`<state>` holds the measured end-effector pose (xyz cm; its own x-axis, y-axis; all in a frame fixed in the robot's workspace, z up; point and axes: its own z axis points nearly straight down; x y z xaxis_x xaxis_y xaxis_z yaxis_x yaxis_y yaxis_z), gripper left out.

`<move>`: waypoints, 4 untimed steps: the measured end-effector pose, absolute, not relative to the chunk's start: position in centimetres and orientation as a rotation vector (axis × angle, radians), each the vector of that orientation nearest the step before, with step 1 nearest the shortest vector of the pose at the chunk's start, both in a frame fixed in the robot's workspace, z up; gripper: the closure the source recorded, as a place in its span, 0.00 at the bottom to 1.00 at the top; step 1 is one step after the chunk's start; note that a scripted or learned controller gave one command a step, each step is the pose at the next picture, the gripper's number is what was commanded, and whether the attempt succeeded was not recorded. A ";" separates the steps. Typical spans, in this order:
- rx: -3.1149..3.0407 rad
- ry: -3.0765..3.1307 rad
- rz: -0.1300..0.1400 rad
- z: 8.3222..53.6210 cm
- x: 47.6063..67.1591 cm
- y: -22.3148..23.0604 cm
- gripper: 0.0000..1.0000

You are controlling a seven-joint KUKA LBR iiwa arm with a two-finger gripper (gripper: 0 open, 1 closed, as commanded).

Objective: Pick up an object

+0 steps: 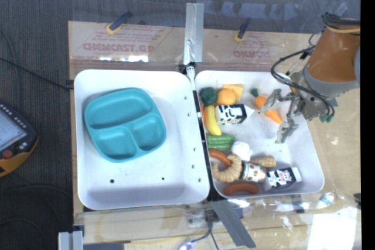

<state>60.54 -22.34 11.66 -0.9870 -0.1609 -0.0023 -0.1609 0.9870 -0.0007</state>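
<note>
One carrot [273, 115] just left of fingers [285, 129]

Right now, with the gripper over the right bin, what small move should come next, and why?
Probably a short descent toward the carrot. The gripper hangs over the right bin with nothing visible between its fingers, and the orange carrot lies just beside it on bare white floor, apart from the crowded toys along the bin's left side.
</note>
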 end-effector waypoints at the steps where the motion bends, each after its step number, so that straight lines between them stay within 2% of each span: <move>1: -0.116 3.129 0.000 8.9 62.5 -21.0 0.00; 2: -0.057 3.129 -0.001 8.9 65.2 -20.1 0.00; 3: 0.174 3.124 -0.001 8.9 64.2 -19.3 0.00; 4: 0.174 3.118 -0.003 10.1 64.4 -19.4 1.00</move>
